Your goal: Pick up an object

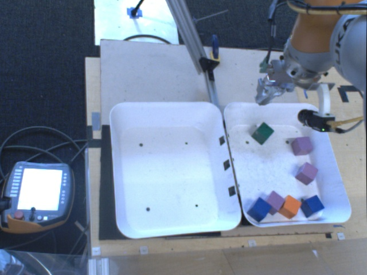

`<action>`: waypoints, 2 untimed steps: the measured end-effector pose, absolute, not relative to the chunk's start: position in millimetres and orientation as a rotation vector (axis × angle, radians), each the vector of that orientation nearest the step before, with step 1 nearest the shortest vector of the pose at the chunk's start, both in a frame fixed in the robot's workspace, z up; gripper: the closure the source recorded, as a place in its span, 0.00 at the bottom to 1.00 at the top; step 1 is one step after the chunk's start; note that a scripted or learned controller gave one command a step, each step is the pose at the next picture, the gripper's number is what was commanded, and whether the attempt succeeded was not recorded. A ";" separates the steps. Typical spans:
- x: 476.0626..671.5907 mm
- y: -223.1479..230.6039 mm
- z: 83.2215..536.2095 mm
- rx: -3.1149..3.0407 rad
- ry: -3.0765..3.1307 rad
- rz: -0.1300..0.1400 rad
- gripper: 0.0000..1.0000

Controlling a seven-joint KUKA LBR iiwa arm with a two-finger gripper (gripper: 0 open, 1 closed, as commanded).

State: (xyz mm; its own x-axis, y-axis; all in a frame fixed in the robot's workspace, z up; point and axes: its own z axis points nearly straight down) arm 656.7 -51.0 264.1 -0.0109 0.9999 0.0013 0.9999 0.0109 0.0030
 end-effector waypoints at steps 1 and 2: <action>650.5 6.0 264.0 2.209 2.235 0.004 1.00; 653.8 48.1 252.8 2.211 2.232 0.003 1.00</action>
